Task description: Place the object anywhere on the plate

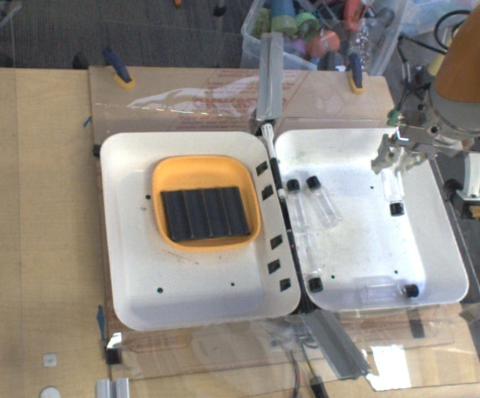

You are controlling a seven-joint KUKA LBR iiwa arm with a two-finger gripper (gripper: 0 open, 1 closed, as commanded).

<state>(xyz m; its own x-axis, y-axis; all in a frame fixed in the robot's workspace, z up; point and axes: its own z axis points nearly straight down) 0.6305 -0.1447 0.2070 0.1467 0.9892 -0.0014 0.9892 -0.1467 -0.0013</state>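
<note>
An orange-yellow plate (163, 178) sits in the left bin (128, 247), and a black ribbed block (205, 213) lies flat on it. My gripper (396, 159) hangs over the far right part of the right bin (351, 247), well away from the plate. Its fingers (383, 157) stand apart, so it is open. A clear tube with a black cap (395, 196) lies just below the fingertips, its upper end reaching up between them; the fingers do not close on it.
Several more clear black-capped tubes lie in the right bin: two near the divider (304, 196), one at the front (314, 284) and one at the front right (389, 289). A box of coloured toys (322, 11) stands behind the bins.
</note>
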